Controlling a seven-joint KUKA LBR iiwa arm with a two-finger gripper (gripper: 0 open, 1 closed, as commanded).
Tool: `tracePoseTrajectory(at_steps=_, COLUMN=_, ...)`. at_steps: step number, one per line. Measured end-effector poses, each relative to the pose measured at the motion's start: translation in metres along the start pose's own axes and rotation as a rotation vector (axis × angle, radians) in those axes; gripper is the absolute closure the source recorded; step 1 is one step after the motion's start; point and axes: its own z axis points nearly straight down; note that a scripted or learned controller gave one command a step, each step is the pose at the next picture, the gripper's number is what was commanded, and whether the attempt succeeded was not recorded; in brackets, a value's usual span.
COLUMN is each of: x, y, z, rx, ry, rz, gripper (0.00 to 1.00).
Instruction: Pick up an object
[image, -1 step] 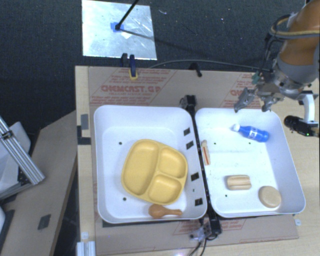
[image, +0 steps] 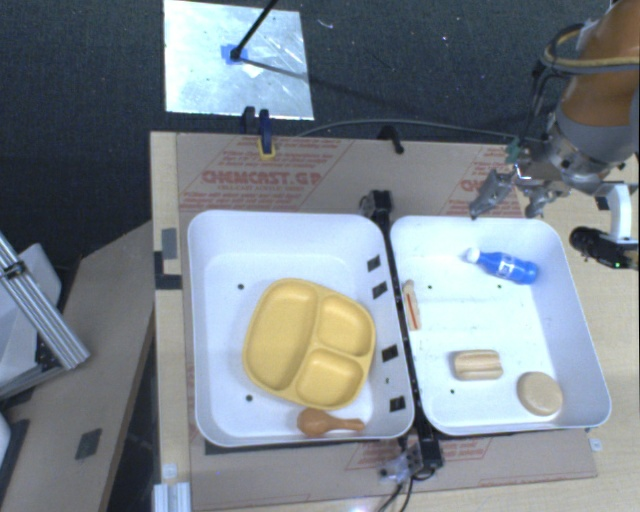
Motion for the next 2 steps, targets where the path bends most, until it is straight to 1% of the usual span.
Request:
tracePoseTrajectory(at_steps=1, x=-0.005, y=0.008, z=0.057, rx=0.004, ry=0.0, rz=0.002, gripper=0.0)
tracePoseTrajectory(at_steps=2, x=-0.01, y=0.01, z=0.117, rx=0.005, ry=0.0, rz=0.002, gripper=0.0)
